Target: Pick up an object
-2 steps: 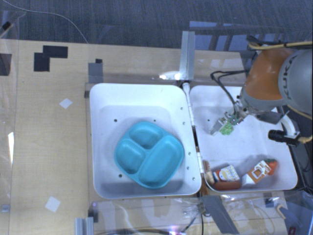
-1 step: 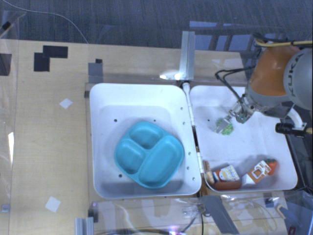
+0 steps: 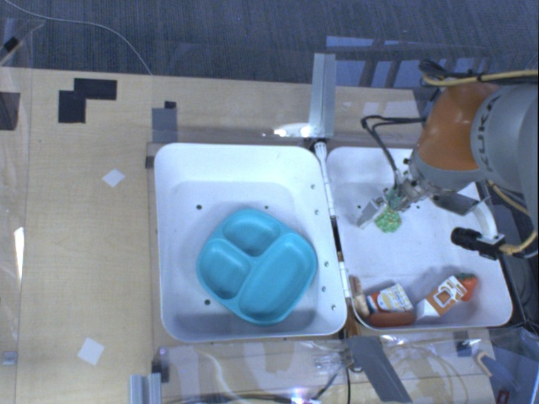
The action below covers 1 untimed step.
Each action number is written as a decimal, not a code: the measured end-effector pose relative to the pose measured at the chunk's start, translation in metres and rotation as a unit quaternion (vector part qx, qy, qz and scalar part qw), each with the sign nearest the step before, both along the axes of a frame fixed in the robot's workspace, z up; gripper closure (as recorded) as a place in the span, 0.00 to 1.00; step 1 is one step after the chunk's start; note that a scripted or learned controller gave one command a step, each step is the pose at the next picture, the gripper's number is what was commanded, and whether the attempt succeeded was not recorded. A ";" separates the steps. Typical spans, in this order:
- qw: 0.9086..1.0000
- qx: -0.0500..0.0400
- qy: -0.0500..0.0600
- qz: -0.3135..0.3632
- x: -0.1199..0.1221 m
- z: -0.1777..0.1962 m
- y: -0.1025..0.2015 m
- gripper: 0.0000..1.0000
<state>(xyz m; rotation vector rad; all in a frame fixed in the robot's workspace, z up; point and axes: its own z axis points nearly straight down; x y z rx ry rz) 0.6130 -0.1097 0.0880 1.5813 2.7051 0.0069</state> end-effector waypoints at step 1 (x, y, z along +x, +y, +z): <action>1.000 -0.001 -0.004 0.001 0.003 0.012 0.000 1.00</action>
